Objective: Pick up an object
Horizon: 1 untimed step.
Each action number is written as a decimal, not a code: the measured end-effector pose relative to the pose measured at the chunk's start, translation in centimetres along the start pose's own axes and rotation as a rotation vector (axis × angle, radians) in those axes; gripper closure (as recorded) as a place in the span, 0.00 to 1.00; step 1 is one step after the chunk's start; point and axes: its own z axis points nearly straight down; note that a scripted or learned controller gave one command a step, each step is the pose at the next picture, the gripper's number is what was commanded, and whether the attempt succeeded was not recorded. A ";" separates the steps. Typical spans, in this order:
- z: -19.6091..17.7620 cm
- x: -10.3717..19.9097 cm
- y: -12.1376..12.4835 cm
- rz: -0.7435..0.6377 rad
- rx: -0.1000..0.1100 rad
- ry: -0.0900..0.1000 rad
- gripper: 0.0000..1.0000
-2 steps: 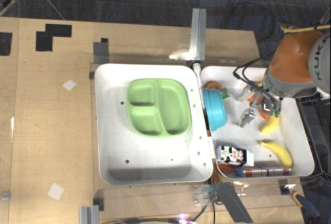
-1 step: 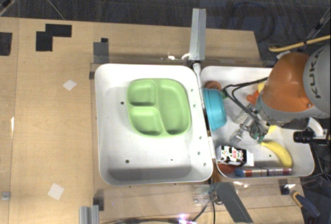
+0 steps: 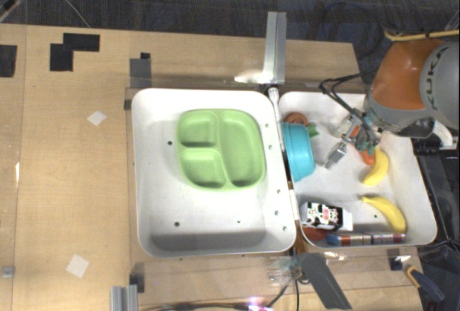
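My gripper (image 3: 350, 146) hangs low in the right bin (image 3: 424, 191), over its middle, with its fingers apart and nothing visibly between them. One silver finger (image 3: 336, 156) points down-left toward the blue bowl (image 3: 299, 151), which leans against the bin's left wall. Just right of the gripper, a small orange-red object (image 3: 368, 156) touches the upper banana (image 3: 377, 168). A second banana (image 3: 387, 210) lies nearer the front. The arm's orange band (image 3: 399, 80) rises at the bin's back right.
A small orange and brown item (image 3: 295, 118) sits behind the bowl. A printed black and white box (image 3: 322, 215) and a marker-like stick (image 3: 366, 238) lie along the front wall. In the left bin (image 3: 154, 180) rests a green divided plate (image 3: 219, 148).
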 end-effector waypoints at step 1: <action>-0.5 5.1 -1.3 -0.011 0.001 0.003 0.00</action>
